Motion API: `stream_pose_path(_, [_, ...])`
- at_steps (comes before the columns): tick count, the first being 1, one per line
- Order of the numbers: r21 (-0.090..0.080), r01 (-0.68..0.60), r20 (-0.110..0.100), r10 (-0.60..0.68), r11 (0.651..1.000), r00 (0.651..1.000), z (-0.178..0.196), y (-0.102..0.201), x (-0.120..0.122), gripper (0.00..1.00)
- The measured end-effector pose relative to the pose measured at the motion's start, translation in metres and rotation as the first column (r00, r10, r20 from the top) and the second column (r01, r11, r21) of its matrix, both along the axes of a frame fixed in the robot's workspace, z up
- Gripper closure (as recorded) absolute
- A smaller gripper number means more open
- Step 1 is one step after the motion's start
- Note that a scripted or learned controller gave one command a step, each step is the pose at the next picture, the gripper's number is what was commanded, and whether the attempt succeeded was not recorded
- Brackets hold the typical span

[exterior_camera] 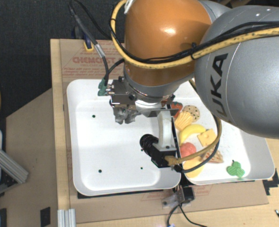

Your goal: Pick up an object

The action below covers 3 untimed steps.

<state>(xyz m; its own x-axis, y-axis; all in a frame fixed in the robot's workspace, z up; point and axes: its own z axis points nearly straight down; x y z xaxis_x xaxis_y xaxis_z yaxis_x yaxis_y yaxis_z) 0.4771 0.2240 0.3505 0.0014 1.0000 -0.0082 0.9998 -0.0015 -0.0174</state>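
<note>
While the fingers (pixel 125 115) hover over the bare left bin (pixel 89 141), I cannot tell their opening

Bench (pixel 58 126) is surfaced with a tan cardboard sheet carrying red print along its far edge. Two shallow white bins are seated directly on it, side by side and touching at the middle: left bin (pixel 89 141) and right bin (pixel 255 162). Black strips are seen under the bins' near edges.
</note>
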Motion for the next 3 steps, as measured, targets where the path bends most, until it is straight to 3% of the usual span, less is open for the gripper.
stream_pose_path(1, [0.018, -0.003, 0.037, 0.003, 1.000, 0.999, 0.185, 0.000, 0.003, 1.00])
stream_pose_path(2, [0.001, 0.000, 0.002, 0.000, 1.000, 1.000, 0.033, 0.000, 0.003, 1.00])
stream_pose_path(3, [0.018, -0.003, 0.036, 0.003, 1.000, 0.999, 0.195, 0.000, 0.002, 1.00])
